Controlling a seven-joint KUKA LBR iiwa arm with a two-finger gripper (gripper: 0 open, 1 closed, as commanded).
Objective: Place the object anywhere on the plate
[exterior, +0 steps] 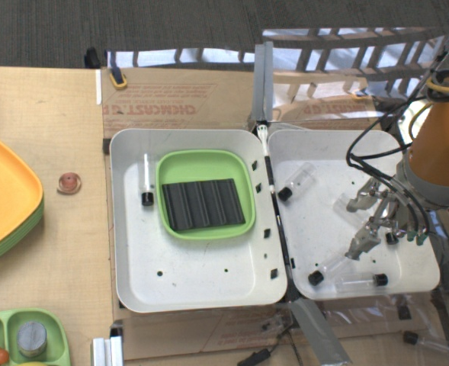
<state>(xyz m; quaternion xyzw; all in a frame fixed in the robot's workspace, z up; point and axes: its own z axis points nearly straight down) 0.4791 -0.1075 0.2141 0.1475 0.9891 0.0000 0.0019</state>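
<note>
Your claw [359, 244] hangs low over the right bin [327, 219], toward that bin's right side, with the grey arm and its orange band [436, 147] reaching in from the right. You cannot tell from here how far the claw is open, nor whether it has hold of anything; its tips point down and to the left, close to the bin floor. Three clear tubes with black caps lie in that bin: one [296, 183] near the upper left, one [327, 269] just below the claw's tip, and one [360, 281] along the front wall. In the left bin [133, 280] you have the green plate [203, 193], carrying a dark ribbed slab [206, 203]. A fourth capped tube [146, 180] lies just left of the plate, on the bin floor.
</note>
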